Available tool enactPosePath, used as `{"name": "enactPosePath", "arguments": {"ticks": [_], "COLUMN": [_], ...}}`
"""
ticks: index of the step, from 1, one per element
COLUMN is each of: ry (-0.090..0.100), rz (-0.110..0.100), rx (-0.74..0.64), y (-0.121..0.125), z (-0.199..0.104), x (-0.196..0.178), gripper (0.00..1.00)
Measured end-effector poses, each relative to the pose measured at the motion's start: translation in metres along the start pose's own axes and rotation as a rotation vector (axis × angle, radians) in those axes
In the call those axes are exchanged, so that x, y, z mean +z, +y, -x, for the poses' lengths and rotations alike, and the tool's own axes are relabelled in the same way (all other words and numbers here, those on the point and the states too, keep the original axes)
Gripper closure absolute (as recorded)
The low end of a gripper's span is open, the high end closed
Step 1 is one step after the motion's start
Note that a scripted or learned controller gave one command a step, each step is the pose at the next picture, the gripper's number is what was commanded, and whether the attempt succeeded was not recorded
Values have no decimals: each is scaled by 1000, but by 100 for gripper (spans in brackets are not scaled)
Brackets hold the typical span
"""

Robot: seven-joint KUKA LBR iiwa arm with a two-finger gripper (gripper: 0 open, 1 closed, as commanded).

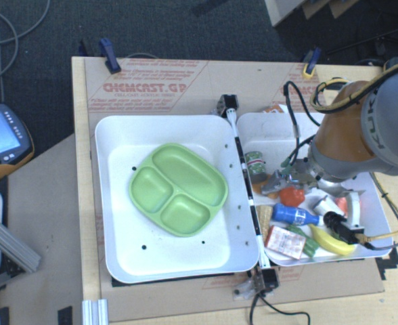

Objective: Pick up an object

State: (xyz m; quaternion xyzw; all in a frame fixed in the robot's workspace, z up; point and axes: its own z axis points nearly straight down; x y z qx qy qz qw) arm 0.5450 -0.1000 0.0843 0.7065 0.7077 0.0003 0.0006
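While reaching in from three o'clock, hanging the claw (pixel 281 182) low over the crowded right bin (pixel 270 124), near that bin's nine o'clock wall. Coming down at a slant, with the grey arm (pixel 361 134) bulking over the bin's twelve and three o'clock parts and hiding whatever is lying beneath. Being unable to tell how far open the claw is standing, or whether anything is caught in it; judging it as not yet carrying anything clear of the heap.

Lying just beside the claw, toward five o'clock: a red round thing (pixel 292 196), seemingly the likeliest catch. Standing close at the claw's ten o'clock, hard by the dividing wall: a small can (pixel 254 162). Lying farther toward six o'clock: a blue tube (pixel 296 215), then a red and white packet (pixel 285 241), with a banana (pixel 332 241) curving along the bin's lower rim.

Aiming, probably, into the thick of the pile because so many things are crowding there, though risking a nudge to neighbours instead of a clean grip.

Sitting apart in the left bin (pixel 118 239), well toward nine o'clock: a green divided plate (pixel 179 189), lying flat and out of the way.
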Motion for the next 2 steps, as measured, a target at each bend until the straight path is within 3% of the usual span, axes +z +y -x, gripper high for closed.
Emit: {"name": "enactPosePath", "arguments": {"ticks": [1, 2], "ry": [0, 4], "rz": [5, 8], "rx": [2, -9], "y": [1, -6], "z": [0, -86], "x": [-13, -106], "gripper": [100, 100]}}
